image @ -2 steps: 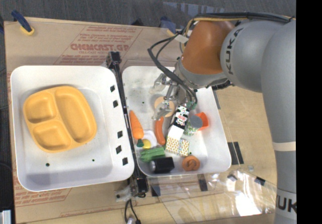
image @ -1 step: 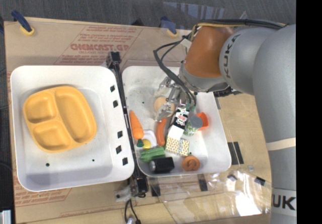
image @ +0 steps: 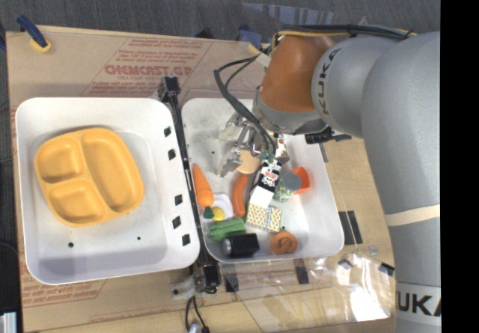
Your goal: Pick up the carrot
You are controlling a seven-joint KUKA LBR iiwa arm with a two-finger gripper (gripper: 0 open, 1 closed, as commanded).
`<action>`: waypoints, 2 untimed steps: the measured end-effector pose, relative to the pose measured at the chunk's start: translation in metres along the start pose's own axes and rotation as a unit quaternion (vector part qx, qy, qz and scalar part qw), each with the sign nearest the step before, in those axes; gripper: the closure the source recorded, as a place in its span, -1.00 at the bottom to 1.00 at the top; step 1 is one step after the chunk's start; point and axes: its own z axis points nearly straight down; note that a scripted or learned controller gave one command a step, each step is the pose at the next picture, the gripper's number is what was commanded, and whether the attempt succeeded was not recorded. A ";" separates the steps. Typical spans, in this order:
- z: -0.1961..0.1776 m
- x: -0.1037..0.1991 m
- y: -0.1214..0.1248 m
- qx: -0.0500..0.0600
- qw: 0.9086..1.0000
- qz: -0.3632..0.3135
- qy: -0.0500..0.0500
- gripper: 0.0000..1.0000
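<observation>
Dark carpet surrounds a cardboard-topped desk (image: pixel 112 62) that carries two shallow white bins side by side. One bin, toward the desk's left edge (image: pixel 30 249), holds a yellow divided tray (image: pixel 88 174). Its neighbour, the right bin (image: pixel 329 219), is crowded with small toys.

The carrot (image: pixel 202 185) lies inside the right bin close against its left wall, its length running roughly along that wall, with the tapered end pointing toward the desk's far edge. Just beside its near end sit a small yellow piece (image: pixel 218 213) and a green toy (image: pixel 226 229), and a sausage-like orange piece (image: pixel 239 194) lies a little to its right.

The jaws (image: pixel 238 146) hang over the far half of the right bin, apart from the carrot and nearer the bin's middle. Metal parts overlap there in a tangle, so I cannot tell how far they are spread; a tan object (image: pixel 247 165) sits just under them, possibly touching, but nothing is clearly gripped.

Judging by its look, the carrot is a light, rigid plastic toy with a smooth, rather slippery skin. Its thicker middle seems the best place to take hold, closing across the width; the wall alongside leaves little room on that side.
</observation>
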 end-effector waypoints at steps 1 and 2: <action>-0.108 0.060 0.063 -0.003 0.999 -0.032 -0.004 -1.00; -0.051 0.060 0.007 0.002 0.998 -0.055 0.006 -1.00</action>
